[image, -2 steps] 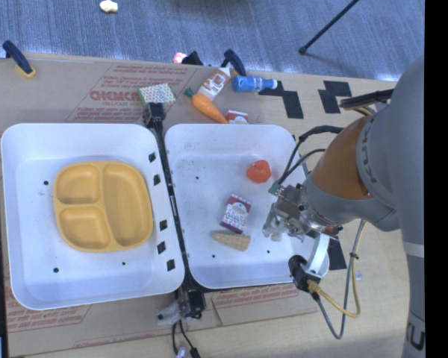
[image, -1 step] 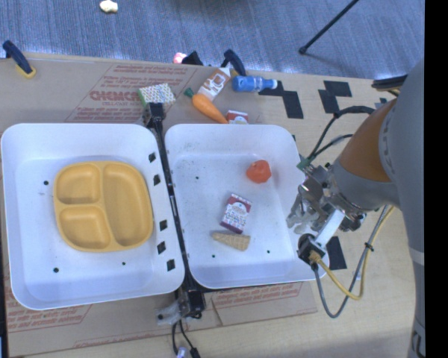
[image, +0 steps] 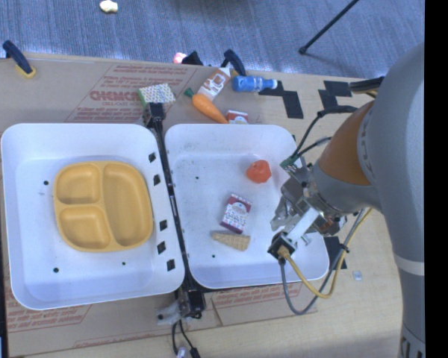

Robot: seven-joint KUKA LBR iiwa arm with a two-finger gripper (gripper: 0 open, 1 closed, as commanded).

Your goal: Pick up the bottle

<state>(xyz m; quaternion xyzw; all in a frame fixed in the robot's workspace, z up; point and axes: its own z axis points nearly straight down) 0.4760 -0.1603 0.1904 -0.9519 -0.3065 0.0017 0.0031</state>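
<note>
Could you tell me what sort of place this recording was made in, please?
Probably a robotics lab: two white bins clamped to a cardboard-covered bench, toy food like a carrot, and grey carpet behind.

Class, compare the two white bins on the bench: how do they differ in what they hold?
The left bin holds one yellow divided plate; the right bin holds several small items: a red piece, a small box, a cone. The arm reaches over the right bin, not the left bin. Both are shallow and white.

Tool (image: 284,233) over right bin (image: 209,144)
</note>
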